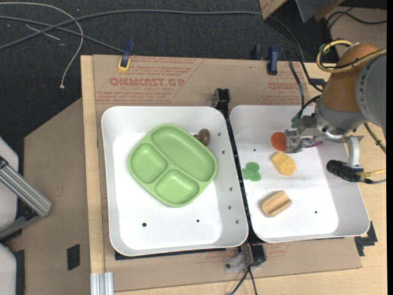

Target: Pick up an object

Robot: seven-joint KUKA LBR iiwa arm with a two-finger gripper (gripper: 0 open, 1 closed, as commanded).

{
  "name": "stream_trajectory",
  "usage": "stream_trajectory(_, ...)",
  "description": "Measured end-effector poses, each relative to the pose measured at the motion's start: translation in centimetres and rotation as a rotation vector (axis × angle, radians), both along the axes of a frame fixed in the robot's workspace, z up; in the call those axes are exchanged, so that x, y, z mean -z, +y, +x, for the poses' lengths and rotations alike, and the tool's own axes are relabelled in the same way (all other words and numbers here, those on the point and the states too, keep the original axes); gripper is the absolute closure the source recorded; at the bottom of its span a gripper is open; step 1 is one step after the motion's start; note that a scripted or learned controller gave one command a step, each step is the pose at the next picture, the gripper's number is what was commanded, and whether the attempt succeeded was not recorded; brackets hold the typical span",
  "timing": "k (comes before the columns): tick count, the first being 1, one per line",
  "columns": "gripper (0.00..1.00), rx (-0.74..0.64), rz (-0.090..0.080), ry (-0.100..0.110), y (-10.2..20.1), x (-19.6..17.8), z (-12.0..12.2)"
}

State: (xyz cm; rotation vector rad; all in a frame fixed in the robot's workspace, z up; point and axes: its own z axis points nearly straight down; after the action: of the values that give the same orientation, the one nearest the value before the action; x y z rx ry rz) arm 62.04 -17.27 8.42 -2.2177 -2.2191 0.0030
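Note:
My gripper (295, 139) hangs low over the back part of the right bin (325, 220), coming in from the right. Just left of it, touching or nearly so, lies a red round object (279, 141). A purple object (312, 144) peeks out right beside the gripper, mostly hidden by it. A yellow piece (284, 163) lies just in front of the gripper. A small green object (250, 172) sits near the bin's left wall. A tan bread-like piece (275, 203) lies nearer the front.
The left bin (123, 226) holds a green divided plate (173, 165) with a small brown object (203, 137) at its back right rim. A black divider (233, 158) separates the bins. Cables and a black connector (344, 171) hang at the right bin's right side.

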Motion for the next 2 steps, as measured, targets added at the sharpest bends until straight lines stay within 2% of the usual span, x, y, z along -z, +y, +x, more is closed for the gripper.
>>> stream_trajectory(1, 1.0, 0.0, -0.001, -0.005, 0.0, -1.3, 0.2)
stream_trajectory(2, 1.0, -0.002, -0.003, -0.012, 1.0, -6.7, 0.2)
